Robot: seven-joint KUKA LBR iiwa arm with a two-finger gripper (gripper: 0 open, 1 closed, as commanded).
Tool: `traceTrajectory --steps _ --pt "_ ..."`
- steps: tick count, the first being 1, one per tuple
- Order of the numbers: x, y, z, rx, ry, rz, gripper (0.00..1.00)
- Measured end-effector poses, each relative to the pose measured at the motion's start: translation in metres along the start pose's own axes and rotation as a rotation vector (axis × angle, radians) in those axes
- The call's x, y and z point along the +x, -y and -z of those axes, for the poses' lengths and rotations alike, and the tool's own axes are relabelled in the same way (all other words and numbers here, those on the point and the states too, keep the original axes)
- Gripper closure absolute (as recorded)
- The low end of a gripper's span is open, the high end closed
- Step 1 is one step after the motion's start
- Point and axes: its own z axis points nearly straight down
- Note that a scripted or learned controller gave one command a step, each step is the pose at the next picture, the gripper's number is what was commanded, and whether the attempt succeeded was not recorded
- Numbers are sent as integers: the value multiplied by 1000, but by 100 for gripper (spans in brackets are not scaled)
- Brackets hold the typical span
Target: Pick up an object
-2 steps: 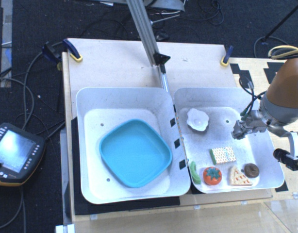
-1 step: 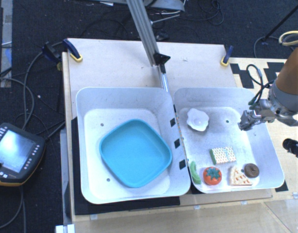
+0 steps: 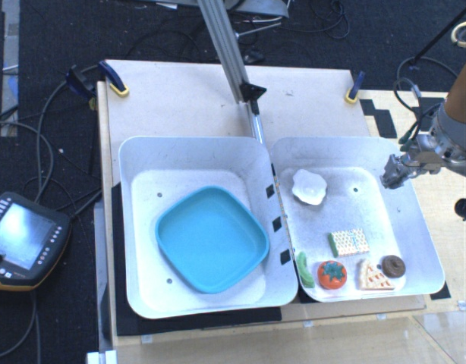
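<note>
We note a pale bench top [image 3: 187,101] bearing two shallow white bins, side by side and touching. The left bin [image 3: 134,165] and the right bin [image 3: 415,226] rest on a dark mat [image 3: 119,309]. Clamps [image 3: 115,82] grip the bench's far corners.

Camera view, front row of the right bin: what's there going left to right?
Green piece → tomato → pizza slice → chocolate donut. The checkered waffle lies just behind this row, the white lump further back.
</note>
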Motion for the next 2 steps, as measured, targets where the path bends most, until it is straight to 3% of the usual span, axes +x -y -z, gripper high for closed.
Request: traceTrajectory --steps 1,2 --pt "0 0 19 4 -1 -1 100" --pt "59 -7 11 5 -2 3 100"
